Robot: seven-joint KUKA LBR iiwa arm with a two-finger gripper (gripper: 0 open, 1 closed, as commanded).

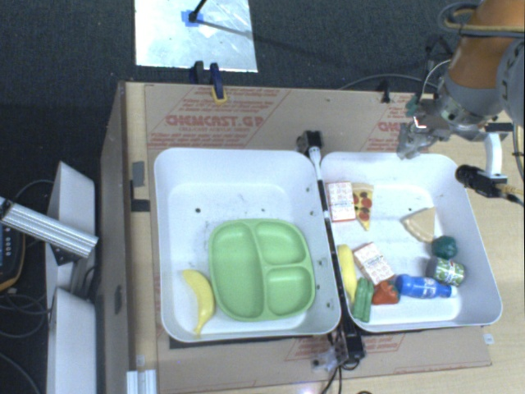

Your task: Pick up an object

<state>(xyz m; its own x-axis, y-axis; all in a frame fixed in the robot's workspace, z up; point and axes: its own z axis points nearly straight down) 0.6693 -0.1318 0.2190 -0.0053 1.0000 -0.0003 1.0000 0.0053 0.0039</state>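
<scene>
Altogether two bananas [199, 300], two cartons [340, 201], one tray [262, 269].

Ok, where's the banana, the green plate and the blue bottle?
banana [199, 299]: camera view, middle of its curve.
green plate [262, 269]: camera view, centre divider.
blue bottle [423, 286]: camera view, its body.

Right bin [472, 220] holds the pickable stuff: white-red carton [340, 201] flat by the divider, pizza slice [362, 205] touching it, tan wedge [419, 223], teal ball [445, 247], green can [449, 271] on its side, blue bottle [424, 286] lying flat, second small carton [373, 263], red piece [385, 294], green vegetable [362, 299], banana [348, 271]. Left bin [176, 179]: green divided plate [262, 269], banana [199, 299] beside it
</scene>
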